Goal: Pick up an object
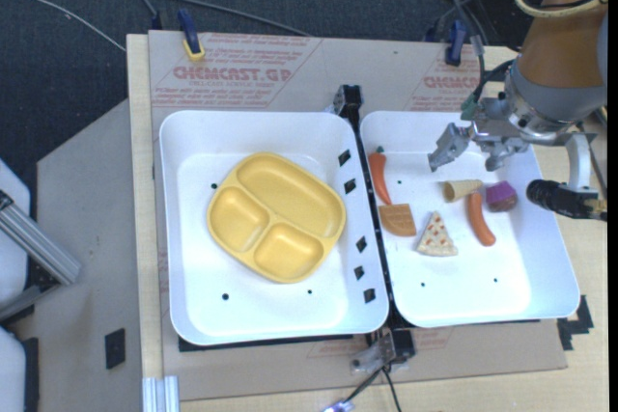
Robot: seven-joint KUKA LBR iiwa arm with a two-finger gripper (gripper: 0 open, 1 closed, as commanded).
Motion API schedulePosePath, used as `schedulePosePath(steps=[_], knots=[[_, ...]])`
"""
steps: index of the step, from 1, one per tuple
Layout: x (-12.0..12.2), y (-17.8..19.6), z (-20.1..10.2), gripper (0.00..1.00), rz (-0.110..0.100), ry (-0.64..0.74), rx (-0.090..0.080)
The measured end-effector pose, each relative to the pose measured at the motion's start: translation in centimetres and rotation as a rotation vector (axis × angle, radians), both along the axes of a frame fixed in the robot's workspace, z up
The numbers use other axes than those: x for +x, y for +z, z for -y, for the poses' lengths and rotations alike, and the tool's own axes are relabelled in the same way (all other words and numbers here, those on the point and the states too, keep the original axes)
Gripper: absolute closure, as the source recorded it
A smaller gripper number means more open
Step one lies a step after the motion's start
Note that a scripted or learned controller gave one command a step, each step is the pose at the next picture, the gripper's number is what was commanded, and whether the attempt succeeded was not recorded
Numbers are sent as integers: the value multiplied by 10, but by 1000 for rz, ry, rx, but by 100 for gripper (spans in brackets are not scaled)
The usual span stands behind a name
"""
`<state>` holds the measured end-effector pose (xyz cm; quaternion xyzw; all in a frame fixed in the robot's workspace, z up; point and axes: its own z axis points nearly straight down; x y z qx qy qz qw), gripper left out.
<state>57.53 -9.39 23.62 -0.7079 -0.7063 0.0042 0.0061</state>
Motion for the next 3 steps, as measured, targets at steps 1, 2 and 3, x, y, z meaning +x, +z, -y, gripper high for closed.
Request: schedulePosePath(steps=[1,2,3], knots=[[2,7,0,0,13,3,-1],[6,-56,-1,0,7,2,0],[10,-118,-1,0,8,2,-1]])
